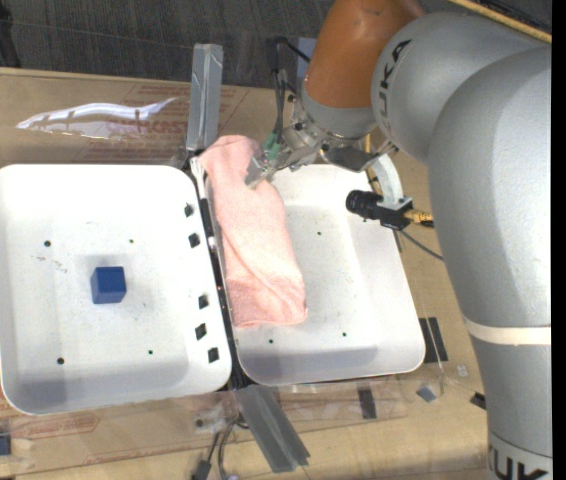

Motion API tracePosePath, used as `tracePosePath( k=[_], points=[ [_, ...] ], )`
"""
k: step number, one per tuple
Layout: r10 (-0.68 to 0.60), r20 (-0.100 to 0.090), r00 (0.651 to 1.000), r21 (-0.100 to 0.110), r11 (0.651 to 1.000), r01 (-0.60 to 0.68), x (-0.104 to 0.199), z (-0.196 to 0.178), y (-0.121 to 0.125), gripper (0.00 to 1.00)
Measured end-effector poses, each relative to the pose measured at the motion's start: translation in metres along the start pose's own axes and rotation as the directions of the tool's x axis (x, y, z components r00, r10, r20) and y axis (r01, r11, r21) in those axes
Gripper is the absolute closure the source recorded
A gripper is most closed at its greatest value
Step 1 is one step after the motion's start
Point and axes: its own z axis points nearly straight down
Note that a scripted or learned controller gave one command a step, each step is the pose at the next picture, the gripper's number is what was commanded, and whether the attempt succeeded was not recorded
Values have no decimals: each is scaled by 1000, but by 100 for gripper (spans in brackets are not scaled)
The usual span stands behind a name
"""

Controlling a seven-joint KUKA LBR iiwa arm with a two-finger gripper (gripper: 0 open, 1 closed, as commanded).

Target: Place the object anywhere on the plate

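The pink towel [253,238] lies along the right bin's [363,298] left side; the end effector [263,163] touches its upper end, grip state unclear. No plate visible; placement remains.

Setting: robotics lab test cell, not home or shop. Evidence: industrial KUKA arm [483,168], grey casing, orange band above wrist, maker's lettering visible on housing. Two shallow white bins [23,368] set side by side on bench, joined at centre by black clips [203,298]. Cardboard sheet [93,93] laid under bins as bench cover. Grey tape strips [205,93] fix bins at top and bottom. Loose cable [418,230] runs near right bin. Dark backdrop behind bench. Overall: purpose-built, improvised experimental rig.
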Motion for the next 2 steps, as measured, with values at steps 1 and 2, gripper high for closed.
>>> tracePosePath(
  k=[1, 2],
  points=[
    [-5, 0, 1000, 0, 1000, 5, 1, -18, 1, 100],
    [-401, -3, 916, 4, 916, 401, 51, -8, 5, 100]
  ],
)
